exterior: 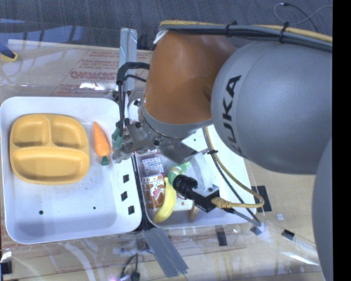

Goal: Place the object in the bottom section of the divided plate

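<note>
While the gripper (121, 142) hangs at the bin divider, grip unreadable | toy carrot (100, 140) just left of it, long axis up-down | yellow divided plate (48, 148) farther left, beside carrot.

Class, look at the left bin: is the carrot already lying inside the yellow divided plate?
No. The carrot lies on the floor of the left bin, just right of the divided plate, whose sections hold nothing.
</note>
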Available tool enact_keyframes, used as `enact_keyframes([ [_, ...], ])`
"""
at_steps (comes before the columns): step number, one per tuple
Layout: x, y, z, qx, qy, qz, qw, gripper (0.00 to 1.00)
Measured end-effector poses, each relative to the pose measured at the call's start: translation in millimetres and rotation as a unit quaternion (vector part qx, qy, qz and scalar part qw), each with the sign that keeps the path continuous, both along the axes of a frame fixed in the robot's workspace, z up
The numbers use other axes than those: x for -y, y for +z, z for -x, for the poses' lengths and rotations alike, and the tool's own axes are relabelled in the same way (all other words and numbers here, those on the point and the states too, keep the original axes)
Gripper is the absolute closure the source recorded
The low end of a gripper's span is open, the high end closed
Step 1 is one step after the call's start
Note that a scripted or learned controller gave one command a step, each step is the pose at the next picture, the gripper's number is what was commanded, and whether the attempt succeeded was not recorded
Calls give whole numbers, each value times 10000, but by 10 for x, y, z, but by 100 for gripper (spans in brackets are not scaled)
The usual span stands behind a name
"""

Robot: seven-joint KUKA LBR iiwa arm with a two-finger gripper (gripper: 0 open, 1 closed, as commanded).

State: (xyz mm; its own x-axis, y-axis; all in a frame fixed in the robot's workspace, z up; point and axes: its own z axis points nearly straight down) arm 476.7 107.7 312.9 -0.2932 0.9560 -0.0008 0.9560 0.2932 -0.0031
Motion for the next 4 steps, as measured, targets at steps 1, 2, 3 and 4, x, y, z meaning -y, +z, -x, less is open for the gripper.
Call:
enact_keyframes([
  [1,-1,0,0,-1,2,1,10000,0],
  [2,-484,-297,11,-13,669,-1,9978,0],
  [3,-483,-202,7,-25,691,5,9976,100],
  [4,101,409,-2,17,508,-8,9987,100],
])
